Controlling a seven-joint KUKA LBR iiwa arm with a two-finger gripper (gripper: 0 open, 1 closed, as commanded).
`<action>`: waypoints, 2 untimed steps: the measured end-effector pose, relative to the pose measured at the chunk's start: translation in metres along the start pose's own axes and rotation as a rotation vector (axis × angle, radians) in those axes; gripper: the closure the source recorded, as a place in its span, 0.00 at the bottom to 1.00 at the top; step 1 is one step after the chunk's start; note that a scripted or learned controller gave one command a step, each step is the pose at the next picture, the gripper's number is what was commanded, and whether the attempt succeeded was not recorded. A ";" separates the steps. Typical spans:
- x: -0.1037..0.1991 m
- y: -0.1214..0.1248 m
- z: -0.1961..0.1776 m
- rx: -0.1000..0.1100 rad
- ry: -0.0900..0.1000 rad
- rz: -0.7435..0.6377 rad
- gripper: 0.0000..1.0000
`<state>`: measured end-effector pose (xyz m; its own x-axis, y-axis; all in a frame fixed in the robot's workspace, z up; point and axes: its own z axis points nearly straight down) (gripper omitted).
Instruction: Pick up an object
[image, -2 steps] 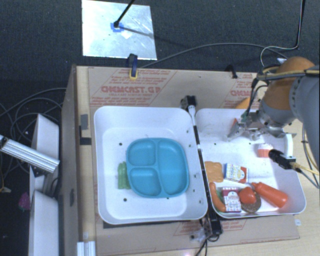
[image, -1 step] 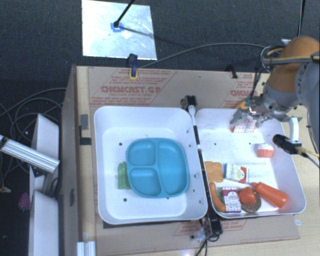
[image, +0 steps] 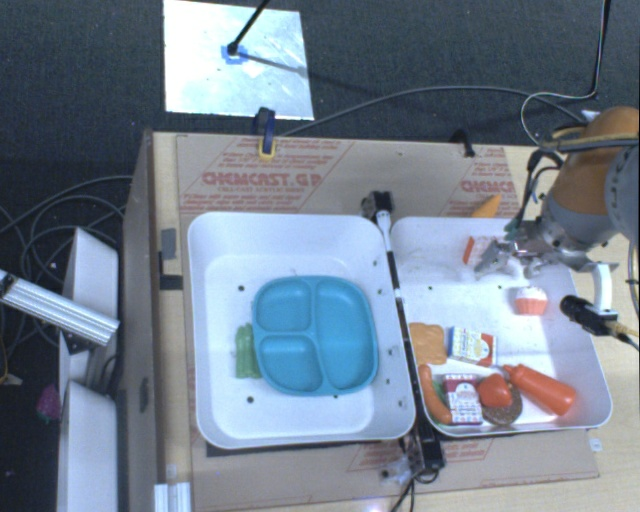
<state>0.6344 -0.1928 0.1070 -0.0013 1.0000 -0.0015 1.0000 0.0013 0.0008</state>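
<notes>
Claw (image: 512, 258) sits low over the far end of the right bin (image: 440, 240), near its right wall, arm (image: 590, 190) coming in from the right; can't tell if it's apart or together, too blurred at this size, and nothing visibly clamped in it. Closest candidates: small orange-and-white piece (image: 470, 249) just beside the claw toward the bin's middle, and a cupcake-like toy (image: 530, 299) just nearside of it, apart from the claw. My read: it's lining up on one of those two, since they lie loose with room around them. Rest of the pile is jammed into the near end of that bin: small carton (image: 470, 346), red tomato-like toy (image: 495, 391), orange carrot-like toy (image: 542, 389) along the near right corner, flat box (image: 461, 400) at the near edge. These touch or overlap, so harder picks. Left bin (image: 230, 250) holds a blue divided plate (image: 314, 334) in the middle with a green piece (image: 245, 351) against its left edge. An orange bit (image: 486, 206) lies on the cardboard beyond the right bin's far wall.
</notes>
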 end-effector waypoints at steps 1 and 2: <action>-0.014 -0.050 0.023 0.001 0.000 0.000 0.00; -0.014 -0.076 -0.043 -0.003 0.000 0.000 0.00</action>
<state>0.5585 -0.2070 0.1500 -0.0008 1.0000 -0.0016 1.0000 0.0008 0.0036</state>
